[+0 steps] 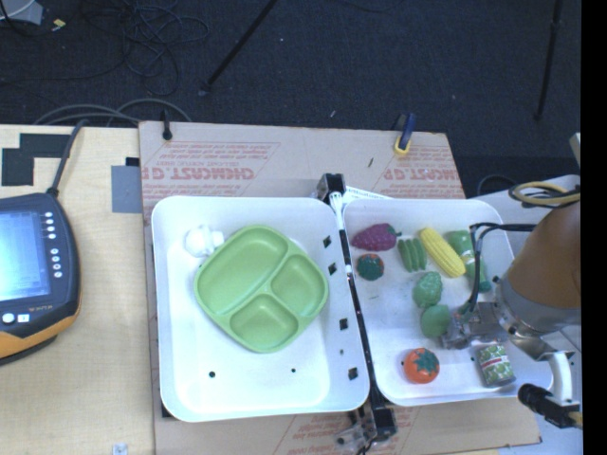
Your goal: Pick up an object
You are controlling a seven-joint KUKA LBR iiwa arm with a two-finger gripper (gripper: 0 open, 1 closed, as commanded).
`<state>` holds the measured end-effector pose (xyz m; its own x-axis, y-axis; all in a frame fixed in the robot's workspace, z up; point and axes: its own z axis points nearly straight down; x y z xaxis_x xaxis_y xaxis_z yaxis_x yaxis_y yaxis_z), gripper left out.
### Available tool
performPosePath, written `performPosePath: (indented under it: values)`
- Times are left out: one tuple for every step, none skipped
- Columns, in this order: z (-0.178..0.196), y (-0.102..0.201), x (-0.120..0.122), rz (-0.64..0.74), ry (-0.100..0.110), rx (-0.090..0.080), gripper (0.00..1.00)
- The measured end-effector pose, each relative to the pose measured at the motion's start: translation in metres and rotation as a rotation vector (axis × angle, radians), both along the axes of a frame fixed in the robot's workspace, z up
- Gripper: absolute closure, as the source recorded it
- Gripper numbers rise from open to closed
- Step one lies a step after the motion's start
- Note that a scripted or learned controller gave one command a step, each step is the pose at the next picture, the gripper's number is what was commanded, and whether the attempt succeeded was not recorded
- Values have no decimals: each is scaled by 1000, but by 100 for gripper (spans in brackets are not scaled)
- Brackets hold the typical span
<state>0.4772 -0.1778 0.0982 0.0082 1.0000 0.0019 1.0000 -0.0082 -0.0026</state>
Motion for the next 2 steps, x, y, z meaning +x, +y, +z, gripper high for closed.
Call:
performPosePath:
  values:
    - [-10, -35, -1, 9, -1, 2, 100]
    - [-10, -36, 13, 9, 4, 3, 100]
